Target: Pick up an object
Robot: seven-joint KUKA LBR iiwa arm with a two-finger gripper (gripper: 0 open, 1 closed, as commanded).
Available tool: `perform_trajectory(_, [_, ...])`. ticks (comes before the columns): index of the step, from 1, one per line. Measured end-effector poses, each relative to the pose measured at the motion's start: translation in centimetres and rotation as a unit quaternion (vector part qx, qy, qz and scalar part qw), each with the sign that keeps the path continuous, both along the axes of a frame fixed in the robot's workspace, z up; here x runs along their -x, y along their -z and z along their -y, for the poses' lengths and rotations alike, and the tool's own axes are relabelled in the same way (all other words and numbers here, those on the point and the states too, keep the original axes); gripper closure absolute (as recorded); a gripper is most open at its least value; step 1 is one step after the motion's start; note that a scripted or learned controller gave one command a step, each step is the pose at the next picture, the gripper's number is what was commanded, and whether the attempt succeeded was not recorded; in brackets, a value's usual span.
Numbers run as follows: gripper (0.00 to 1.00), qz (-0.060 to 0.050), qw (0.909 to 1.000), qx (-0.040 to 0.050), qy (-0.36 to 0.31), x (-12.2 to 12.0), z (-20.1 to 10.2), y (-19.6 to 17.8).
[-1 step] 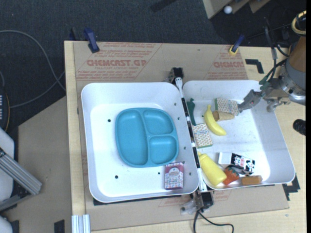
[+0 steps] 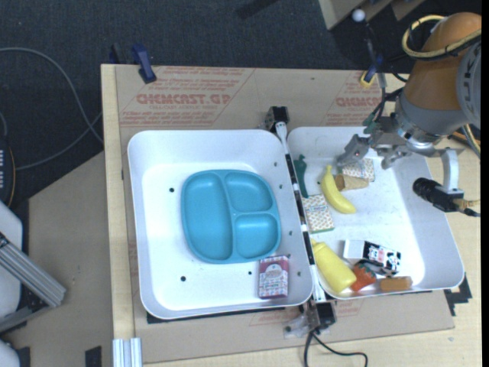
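1. The gripper [image 2: 372, 153] hangs over the far part of the right bin [image 2: 428, 243], its two fingers spread wide with nothing between them.
2. A small tan block [image 2: 357, 176] lies just below the fingers, beside a banana [image 2: 337, 192].
3. Nearer the divider lies a patterned packet [image 2: 318, 213].
4. At the bin's near end sit a yellow bottle [image 2: 333, 266], a black-and-white box [image 2: 379, 255] and a reddish-brown piece [image 2: 386, 284].
5. The left bin [image 2: 153, 205] holds a blue divided plate [image 2: 230, 214] and a small red carton [image 2: 273, 277].
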State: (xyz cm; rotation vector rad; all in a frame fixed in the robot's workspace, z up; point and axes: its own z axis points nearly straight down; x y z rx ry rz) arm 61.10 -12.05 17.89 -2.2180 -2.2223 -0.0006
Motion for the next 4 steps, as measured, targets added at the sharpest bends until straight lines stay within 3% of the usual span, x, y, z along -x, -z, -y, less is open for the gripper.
perform_trajectory(1, [0.00, 0.003, 1.0000, 0.0012, 0.000, -0.5, -2.7, 7.4])
perform_trajectory(2, [0.00, 0.010, 0.9999, 0.0035, 0.001, 0.2, -2.2, 8.7])
perform_trajectory(3, [1.00, 0.014, 0.9999, 0.0041, 0.001, -0.1, -2.2, 7.3])
perform_trajectory(4, [0.00, 0.012, 0.9999, 0.0039, 0.001, 0.1, -2.2, 7.5])
